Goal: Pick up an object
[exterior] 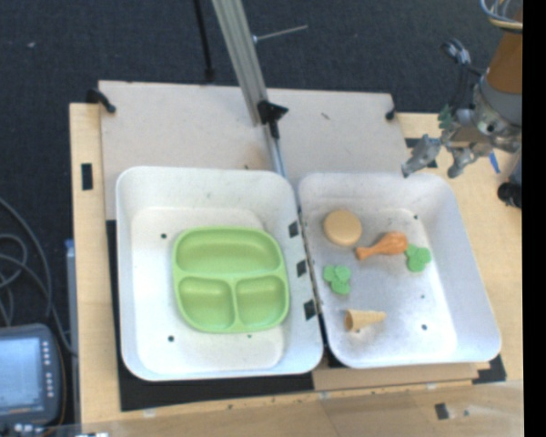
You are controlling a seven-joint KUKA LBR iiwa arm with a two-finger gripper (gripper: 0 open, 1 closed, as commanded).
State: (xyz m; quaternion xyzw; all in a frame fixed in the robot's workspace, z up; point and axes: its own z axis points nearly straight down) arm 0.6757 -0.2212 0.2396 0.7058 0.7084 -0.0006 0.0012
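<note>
Nothing has been picked up yet, by the look of it: the gripper (441, 157) hangs above the bench at about two o'clock from the right bin (469, 271), just outside that bin's far corner, its two fingers spread apart with only air between them. The whole of the job seems left to do — move in over the bin, descend on one piece, close and lift. The candidates all lie in the right bin. A round tan bun (342, 227) sits toward eleven o'clock of the bin's floor; an orange drumstick-shaped toy (383, 247) lies on its side near the centre, its thick end pointing to three o'clock and touching, or very nearly, a small green leafy piece (419, 259). A second green piece (337, 279) lies at nine o'clock, near the bin's left wall, and a tan ice-cream cone (364, 319) lies flat at about seven o'clock, well apart from the rest. The left bin (146, 244) bears a green three-compartment plate (229, 279).
</note>
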